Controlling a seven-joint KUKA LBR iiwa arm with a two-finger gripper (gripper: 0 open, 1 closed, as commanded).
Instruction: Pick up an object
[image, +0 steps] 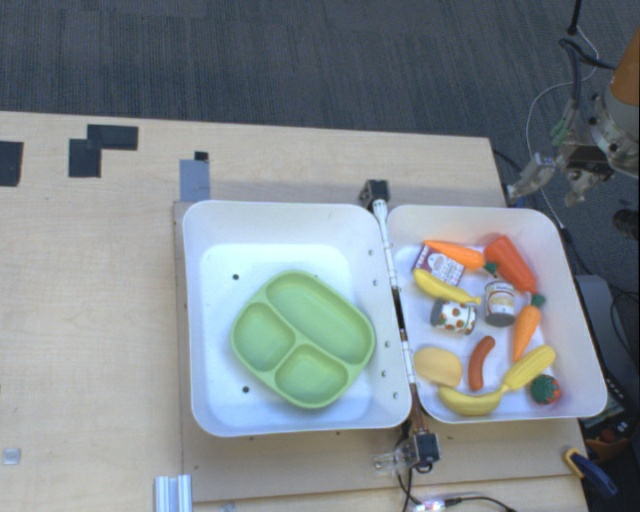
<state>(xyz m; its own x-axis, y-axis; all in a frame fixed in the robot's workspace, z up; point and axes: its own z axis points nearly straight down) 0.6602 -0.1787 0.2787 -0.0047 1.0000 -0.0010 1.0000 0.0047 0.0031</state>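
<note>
Hovering open-fingered and empty beyond the far right corner of the right bin (575, 300), the gripper (553, 180) has the red pepper (511, 262) nearest, lying lengthwise inside that corner.

Toy foods (487, 325) lie jumbled in the right bin (575, 300).

A green 3-compartment plate (303, 340) lies in the left white bin (215, 230).

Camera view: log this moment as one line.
gripper above right bin's far corner, holding nothing | right bin: toy food | left bin: green tray | pick not started
</note>
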